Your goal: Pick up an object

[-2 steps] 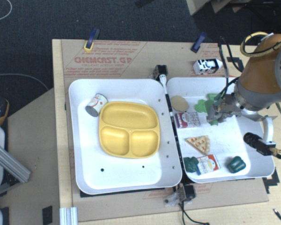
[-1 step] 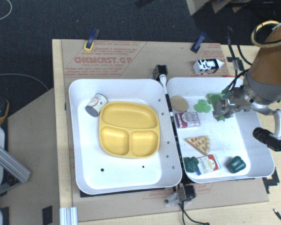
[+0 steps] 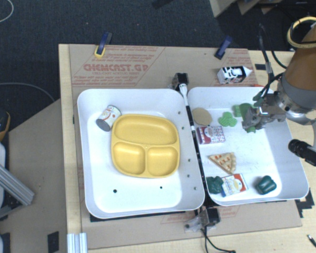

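The end effector hung low over the right bin, beside a green toy; I couldn't tell its grip state.

The grey KUKA arm with its orange band comes in from the right edge of the view, its wrist hanging over the far right corner of the right-hand white bin. The two-finger gripper points left and downward, low over the bin's far half near its right rim. The fingers are too blurred and dark to read.
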Motion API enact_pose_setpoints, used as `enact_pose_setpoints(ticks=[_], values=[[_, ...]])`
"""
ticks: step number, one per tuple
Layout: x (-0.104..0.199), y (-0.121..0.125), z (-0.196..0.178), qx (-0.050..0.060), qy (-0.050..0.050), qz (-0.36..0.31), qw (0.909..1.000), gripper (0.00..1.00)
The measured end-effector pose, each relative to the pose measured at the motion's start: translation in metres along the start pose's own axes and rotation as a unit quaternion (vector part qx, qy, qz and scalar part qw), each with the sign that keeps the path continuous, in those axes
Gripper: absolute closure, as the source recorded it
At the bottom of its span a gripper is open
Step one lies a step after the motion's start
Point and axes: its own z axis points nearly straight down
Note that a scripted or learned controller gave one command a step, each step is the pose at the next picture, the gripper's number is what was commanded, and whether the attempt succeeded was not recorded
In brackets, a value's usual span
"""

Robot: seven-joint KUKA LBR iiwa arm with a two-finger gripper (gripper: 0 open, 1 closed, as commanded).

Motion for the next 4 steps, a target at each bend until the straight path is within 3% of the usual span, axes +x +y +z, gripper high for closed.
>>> enact_pose_setpoints(ticks=[2, 3, 4], values=[[0.105, 0.029, 0.016, 0.001, 0.002, -0.003, 1.0, 1.0], [0.153, 0.047, -0.007, 0.0, 0.002, -0.003, 1.0, 1.0], [0.16, 0.056, 0.003, 0.001, 0.0, 0.0, 1.0, 1.0]])
